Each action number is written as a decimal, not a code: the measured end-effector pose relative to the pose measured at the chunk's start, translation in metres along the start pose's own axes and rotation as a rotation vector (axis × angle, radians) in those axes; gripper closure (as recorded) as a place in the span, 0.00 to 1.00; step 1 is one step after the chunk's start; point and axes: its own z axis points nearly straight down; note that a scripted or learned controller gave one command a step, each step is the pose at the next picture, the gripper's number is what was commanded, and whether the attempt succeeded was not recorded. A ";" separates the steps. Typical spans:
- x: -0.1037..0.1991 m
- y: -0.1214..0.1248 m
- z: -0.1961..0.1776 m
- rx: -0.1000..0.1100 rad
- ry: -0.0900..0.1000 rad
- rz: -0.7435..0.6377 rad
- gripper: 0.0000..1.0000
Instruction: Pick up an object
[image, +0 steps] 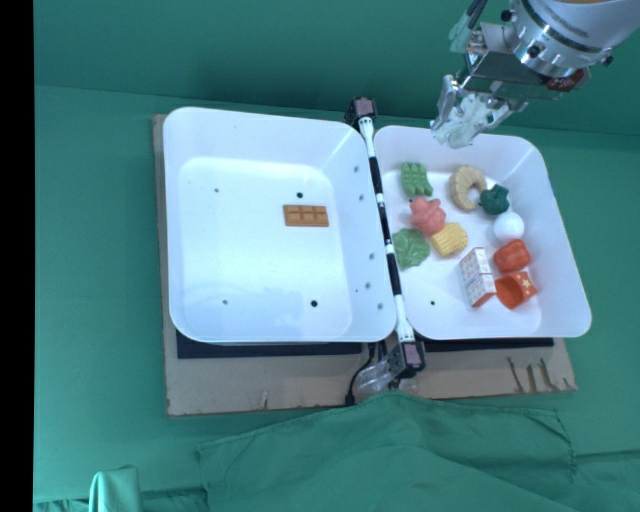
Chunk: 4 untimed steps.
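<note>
My gripper (462, 122) hangs above the far edge of the right bin (560, 290), with nothing between its fingers that I can make out. Below it in that bin lie several small toys: a green piece (416, 180), a tan ring (466, 187), a dark green piece (494, 200), a white ball (508, 226), a pink figure (427, 215), a yellow corn-like piece (449, 239), a green leafy piece (410, 247), a red-and-white carton (476, 276) and two orange-red pieces (512, 256) (516, 290). An orange waffle-like bar (306, 215) lies alone in the left bin (200, 300).
A black-and-white divider bar (385, 240) runs between the bins. Both bins rest on a brown cardboard sheet (250, 390) over green cloth. A fold of green cloth (400, 450) bunches at the front.
</note>
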 end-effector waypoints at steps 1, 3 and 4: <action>-0.046 0.019 0.028 0.013 -0.004 0.012 1.00; -0.091 0.016 0.041 0.003 -0.003 0.007 1.00; -0.130 0.009 0.076 0.013 -0.004 0.012 1.00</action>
